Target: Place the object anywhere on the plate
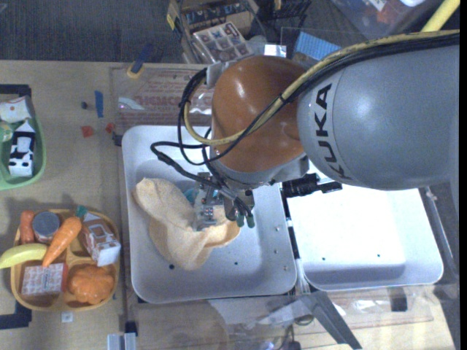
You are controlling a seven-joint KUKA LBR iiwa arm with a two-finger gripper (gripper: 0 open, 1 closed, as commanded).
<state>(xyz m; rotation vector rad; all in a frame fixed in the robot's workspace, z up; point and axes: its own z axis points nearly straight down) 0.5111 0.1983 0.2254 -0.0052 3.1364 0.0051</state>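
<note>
A pale yellow, floppy cloth-like object [171, 228] lies crumpled in the left white bin [146, 283]. My gripper [222, 214] hangs low over its right end, close to or touching it, with the big grey arm and orange wrist band [252, 115] above. A small teal item [192, 194] peeks out beside the gripper at the cloth's upper edge; most of it is hidden. I cannot make out a plate inside the bins.
The right white bin [372, 261] sits under the arm. On the bench to the left are a yellow dish [108, 283] with toy food, including a carrot [62, 240] and a banana [22, 254], and a green dish [35, 168] further back.
</note>
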